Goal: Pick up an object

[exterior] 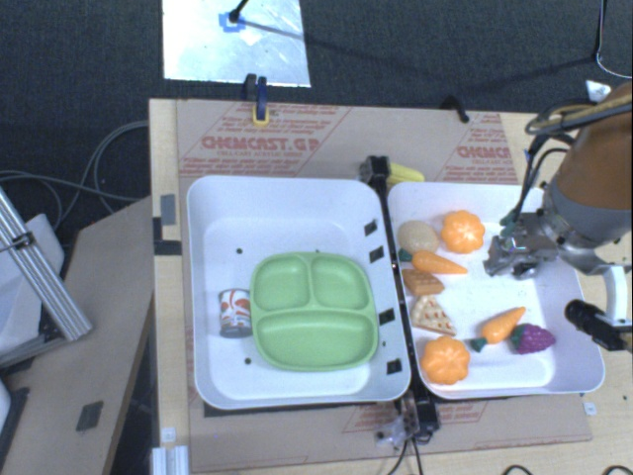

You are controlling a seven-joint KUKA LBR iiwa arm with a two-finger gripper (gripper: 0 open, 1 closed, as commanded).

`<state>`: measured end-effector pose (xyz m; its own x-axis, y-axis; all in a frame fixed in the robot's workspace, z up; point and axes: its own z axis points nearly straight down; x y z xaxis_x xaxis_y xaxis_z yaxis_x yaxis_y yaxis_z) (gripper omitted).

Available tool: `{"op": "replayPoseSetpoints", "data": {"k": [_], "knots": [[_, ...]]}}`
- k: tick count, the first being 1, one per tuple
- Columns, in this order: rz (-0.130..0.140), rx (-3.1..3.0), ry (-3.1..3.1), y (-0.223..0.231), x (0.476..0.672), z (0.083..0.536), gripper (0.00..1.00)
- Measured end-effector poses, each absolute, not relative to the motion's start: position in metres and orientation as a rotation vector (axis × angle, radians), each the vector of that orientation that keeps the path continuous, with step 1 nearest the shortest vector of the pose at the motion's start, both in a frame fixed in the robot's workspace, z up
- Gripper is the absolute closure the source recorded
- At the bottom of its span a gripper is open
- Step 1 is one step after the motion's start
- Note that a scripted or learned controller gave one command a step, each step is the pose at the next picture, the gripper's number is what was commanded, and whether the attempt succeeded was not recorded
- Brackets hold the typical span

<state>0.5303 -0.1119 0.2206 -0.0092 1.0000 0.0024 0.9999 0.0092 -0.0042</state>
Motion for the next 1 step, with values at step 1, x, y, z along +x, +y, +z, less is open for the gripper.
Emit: {"op": "replayPoseSetpoints", "data": {"k": [1], "knots": [[0.002, -2.207, -2.229, -0.0655, 0.5404, 0.2116, 1.00]]}}
